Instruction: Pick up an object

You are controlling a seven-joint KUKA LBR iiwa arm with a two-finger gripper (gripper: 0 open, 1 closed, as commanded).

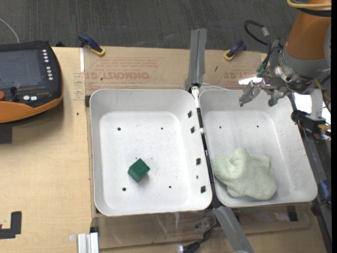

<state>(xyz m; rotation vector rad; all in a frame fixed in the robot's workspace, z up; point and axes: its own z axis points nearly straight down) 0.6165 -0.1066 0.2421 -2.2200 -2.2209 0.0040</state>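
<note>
- Nearest the camera, at the front of the right bin (pixel 295 141), there's a pale green cloth (pixel 246 174) lying crumpled, its front edge close against the bin's near wall.
- Alongside it in the left bin (pixel 105 141), a small green block (pixel 139 169) sits alone on the floor, a little front of centre, well apart from every wall.
- Between the two, the bins meet at a shared divider (pixel 200 136) with dark clips along it.
- Moving back: the gripper (pixel 259 95) hangs over the far edge of the right bin, two fingers spread apart and pointing down, nothing between them.
- It's well apart from the cloth and further still from the block, so either could be the pick; the cloth looks the closer candidate.
- Risk one, as I read it: the cloth is soft and lumpy, so a descent that lands on a thin fold could close on air or pinch only a corner that slips free on the lift.
- Risk two: the cloth hugs the near wall, and a finger coming down there could strike the rim.
- Risk three: going for the block means crossing the divider, and a low pass could catch it.
- Farthest back, a handheld control pad (pixel 26 80) rests on the bench at the left, clear of the action.
</note>
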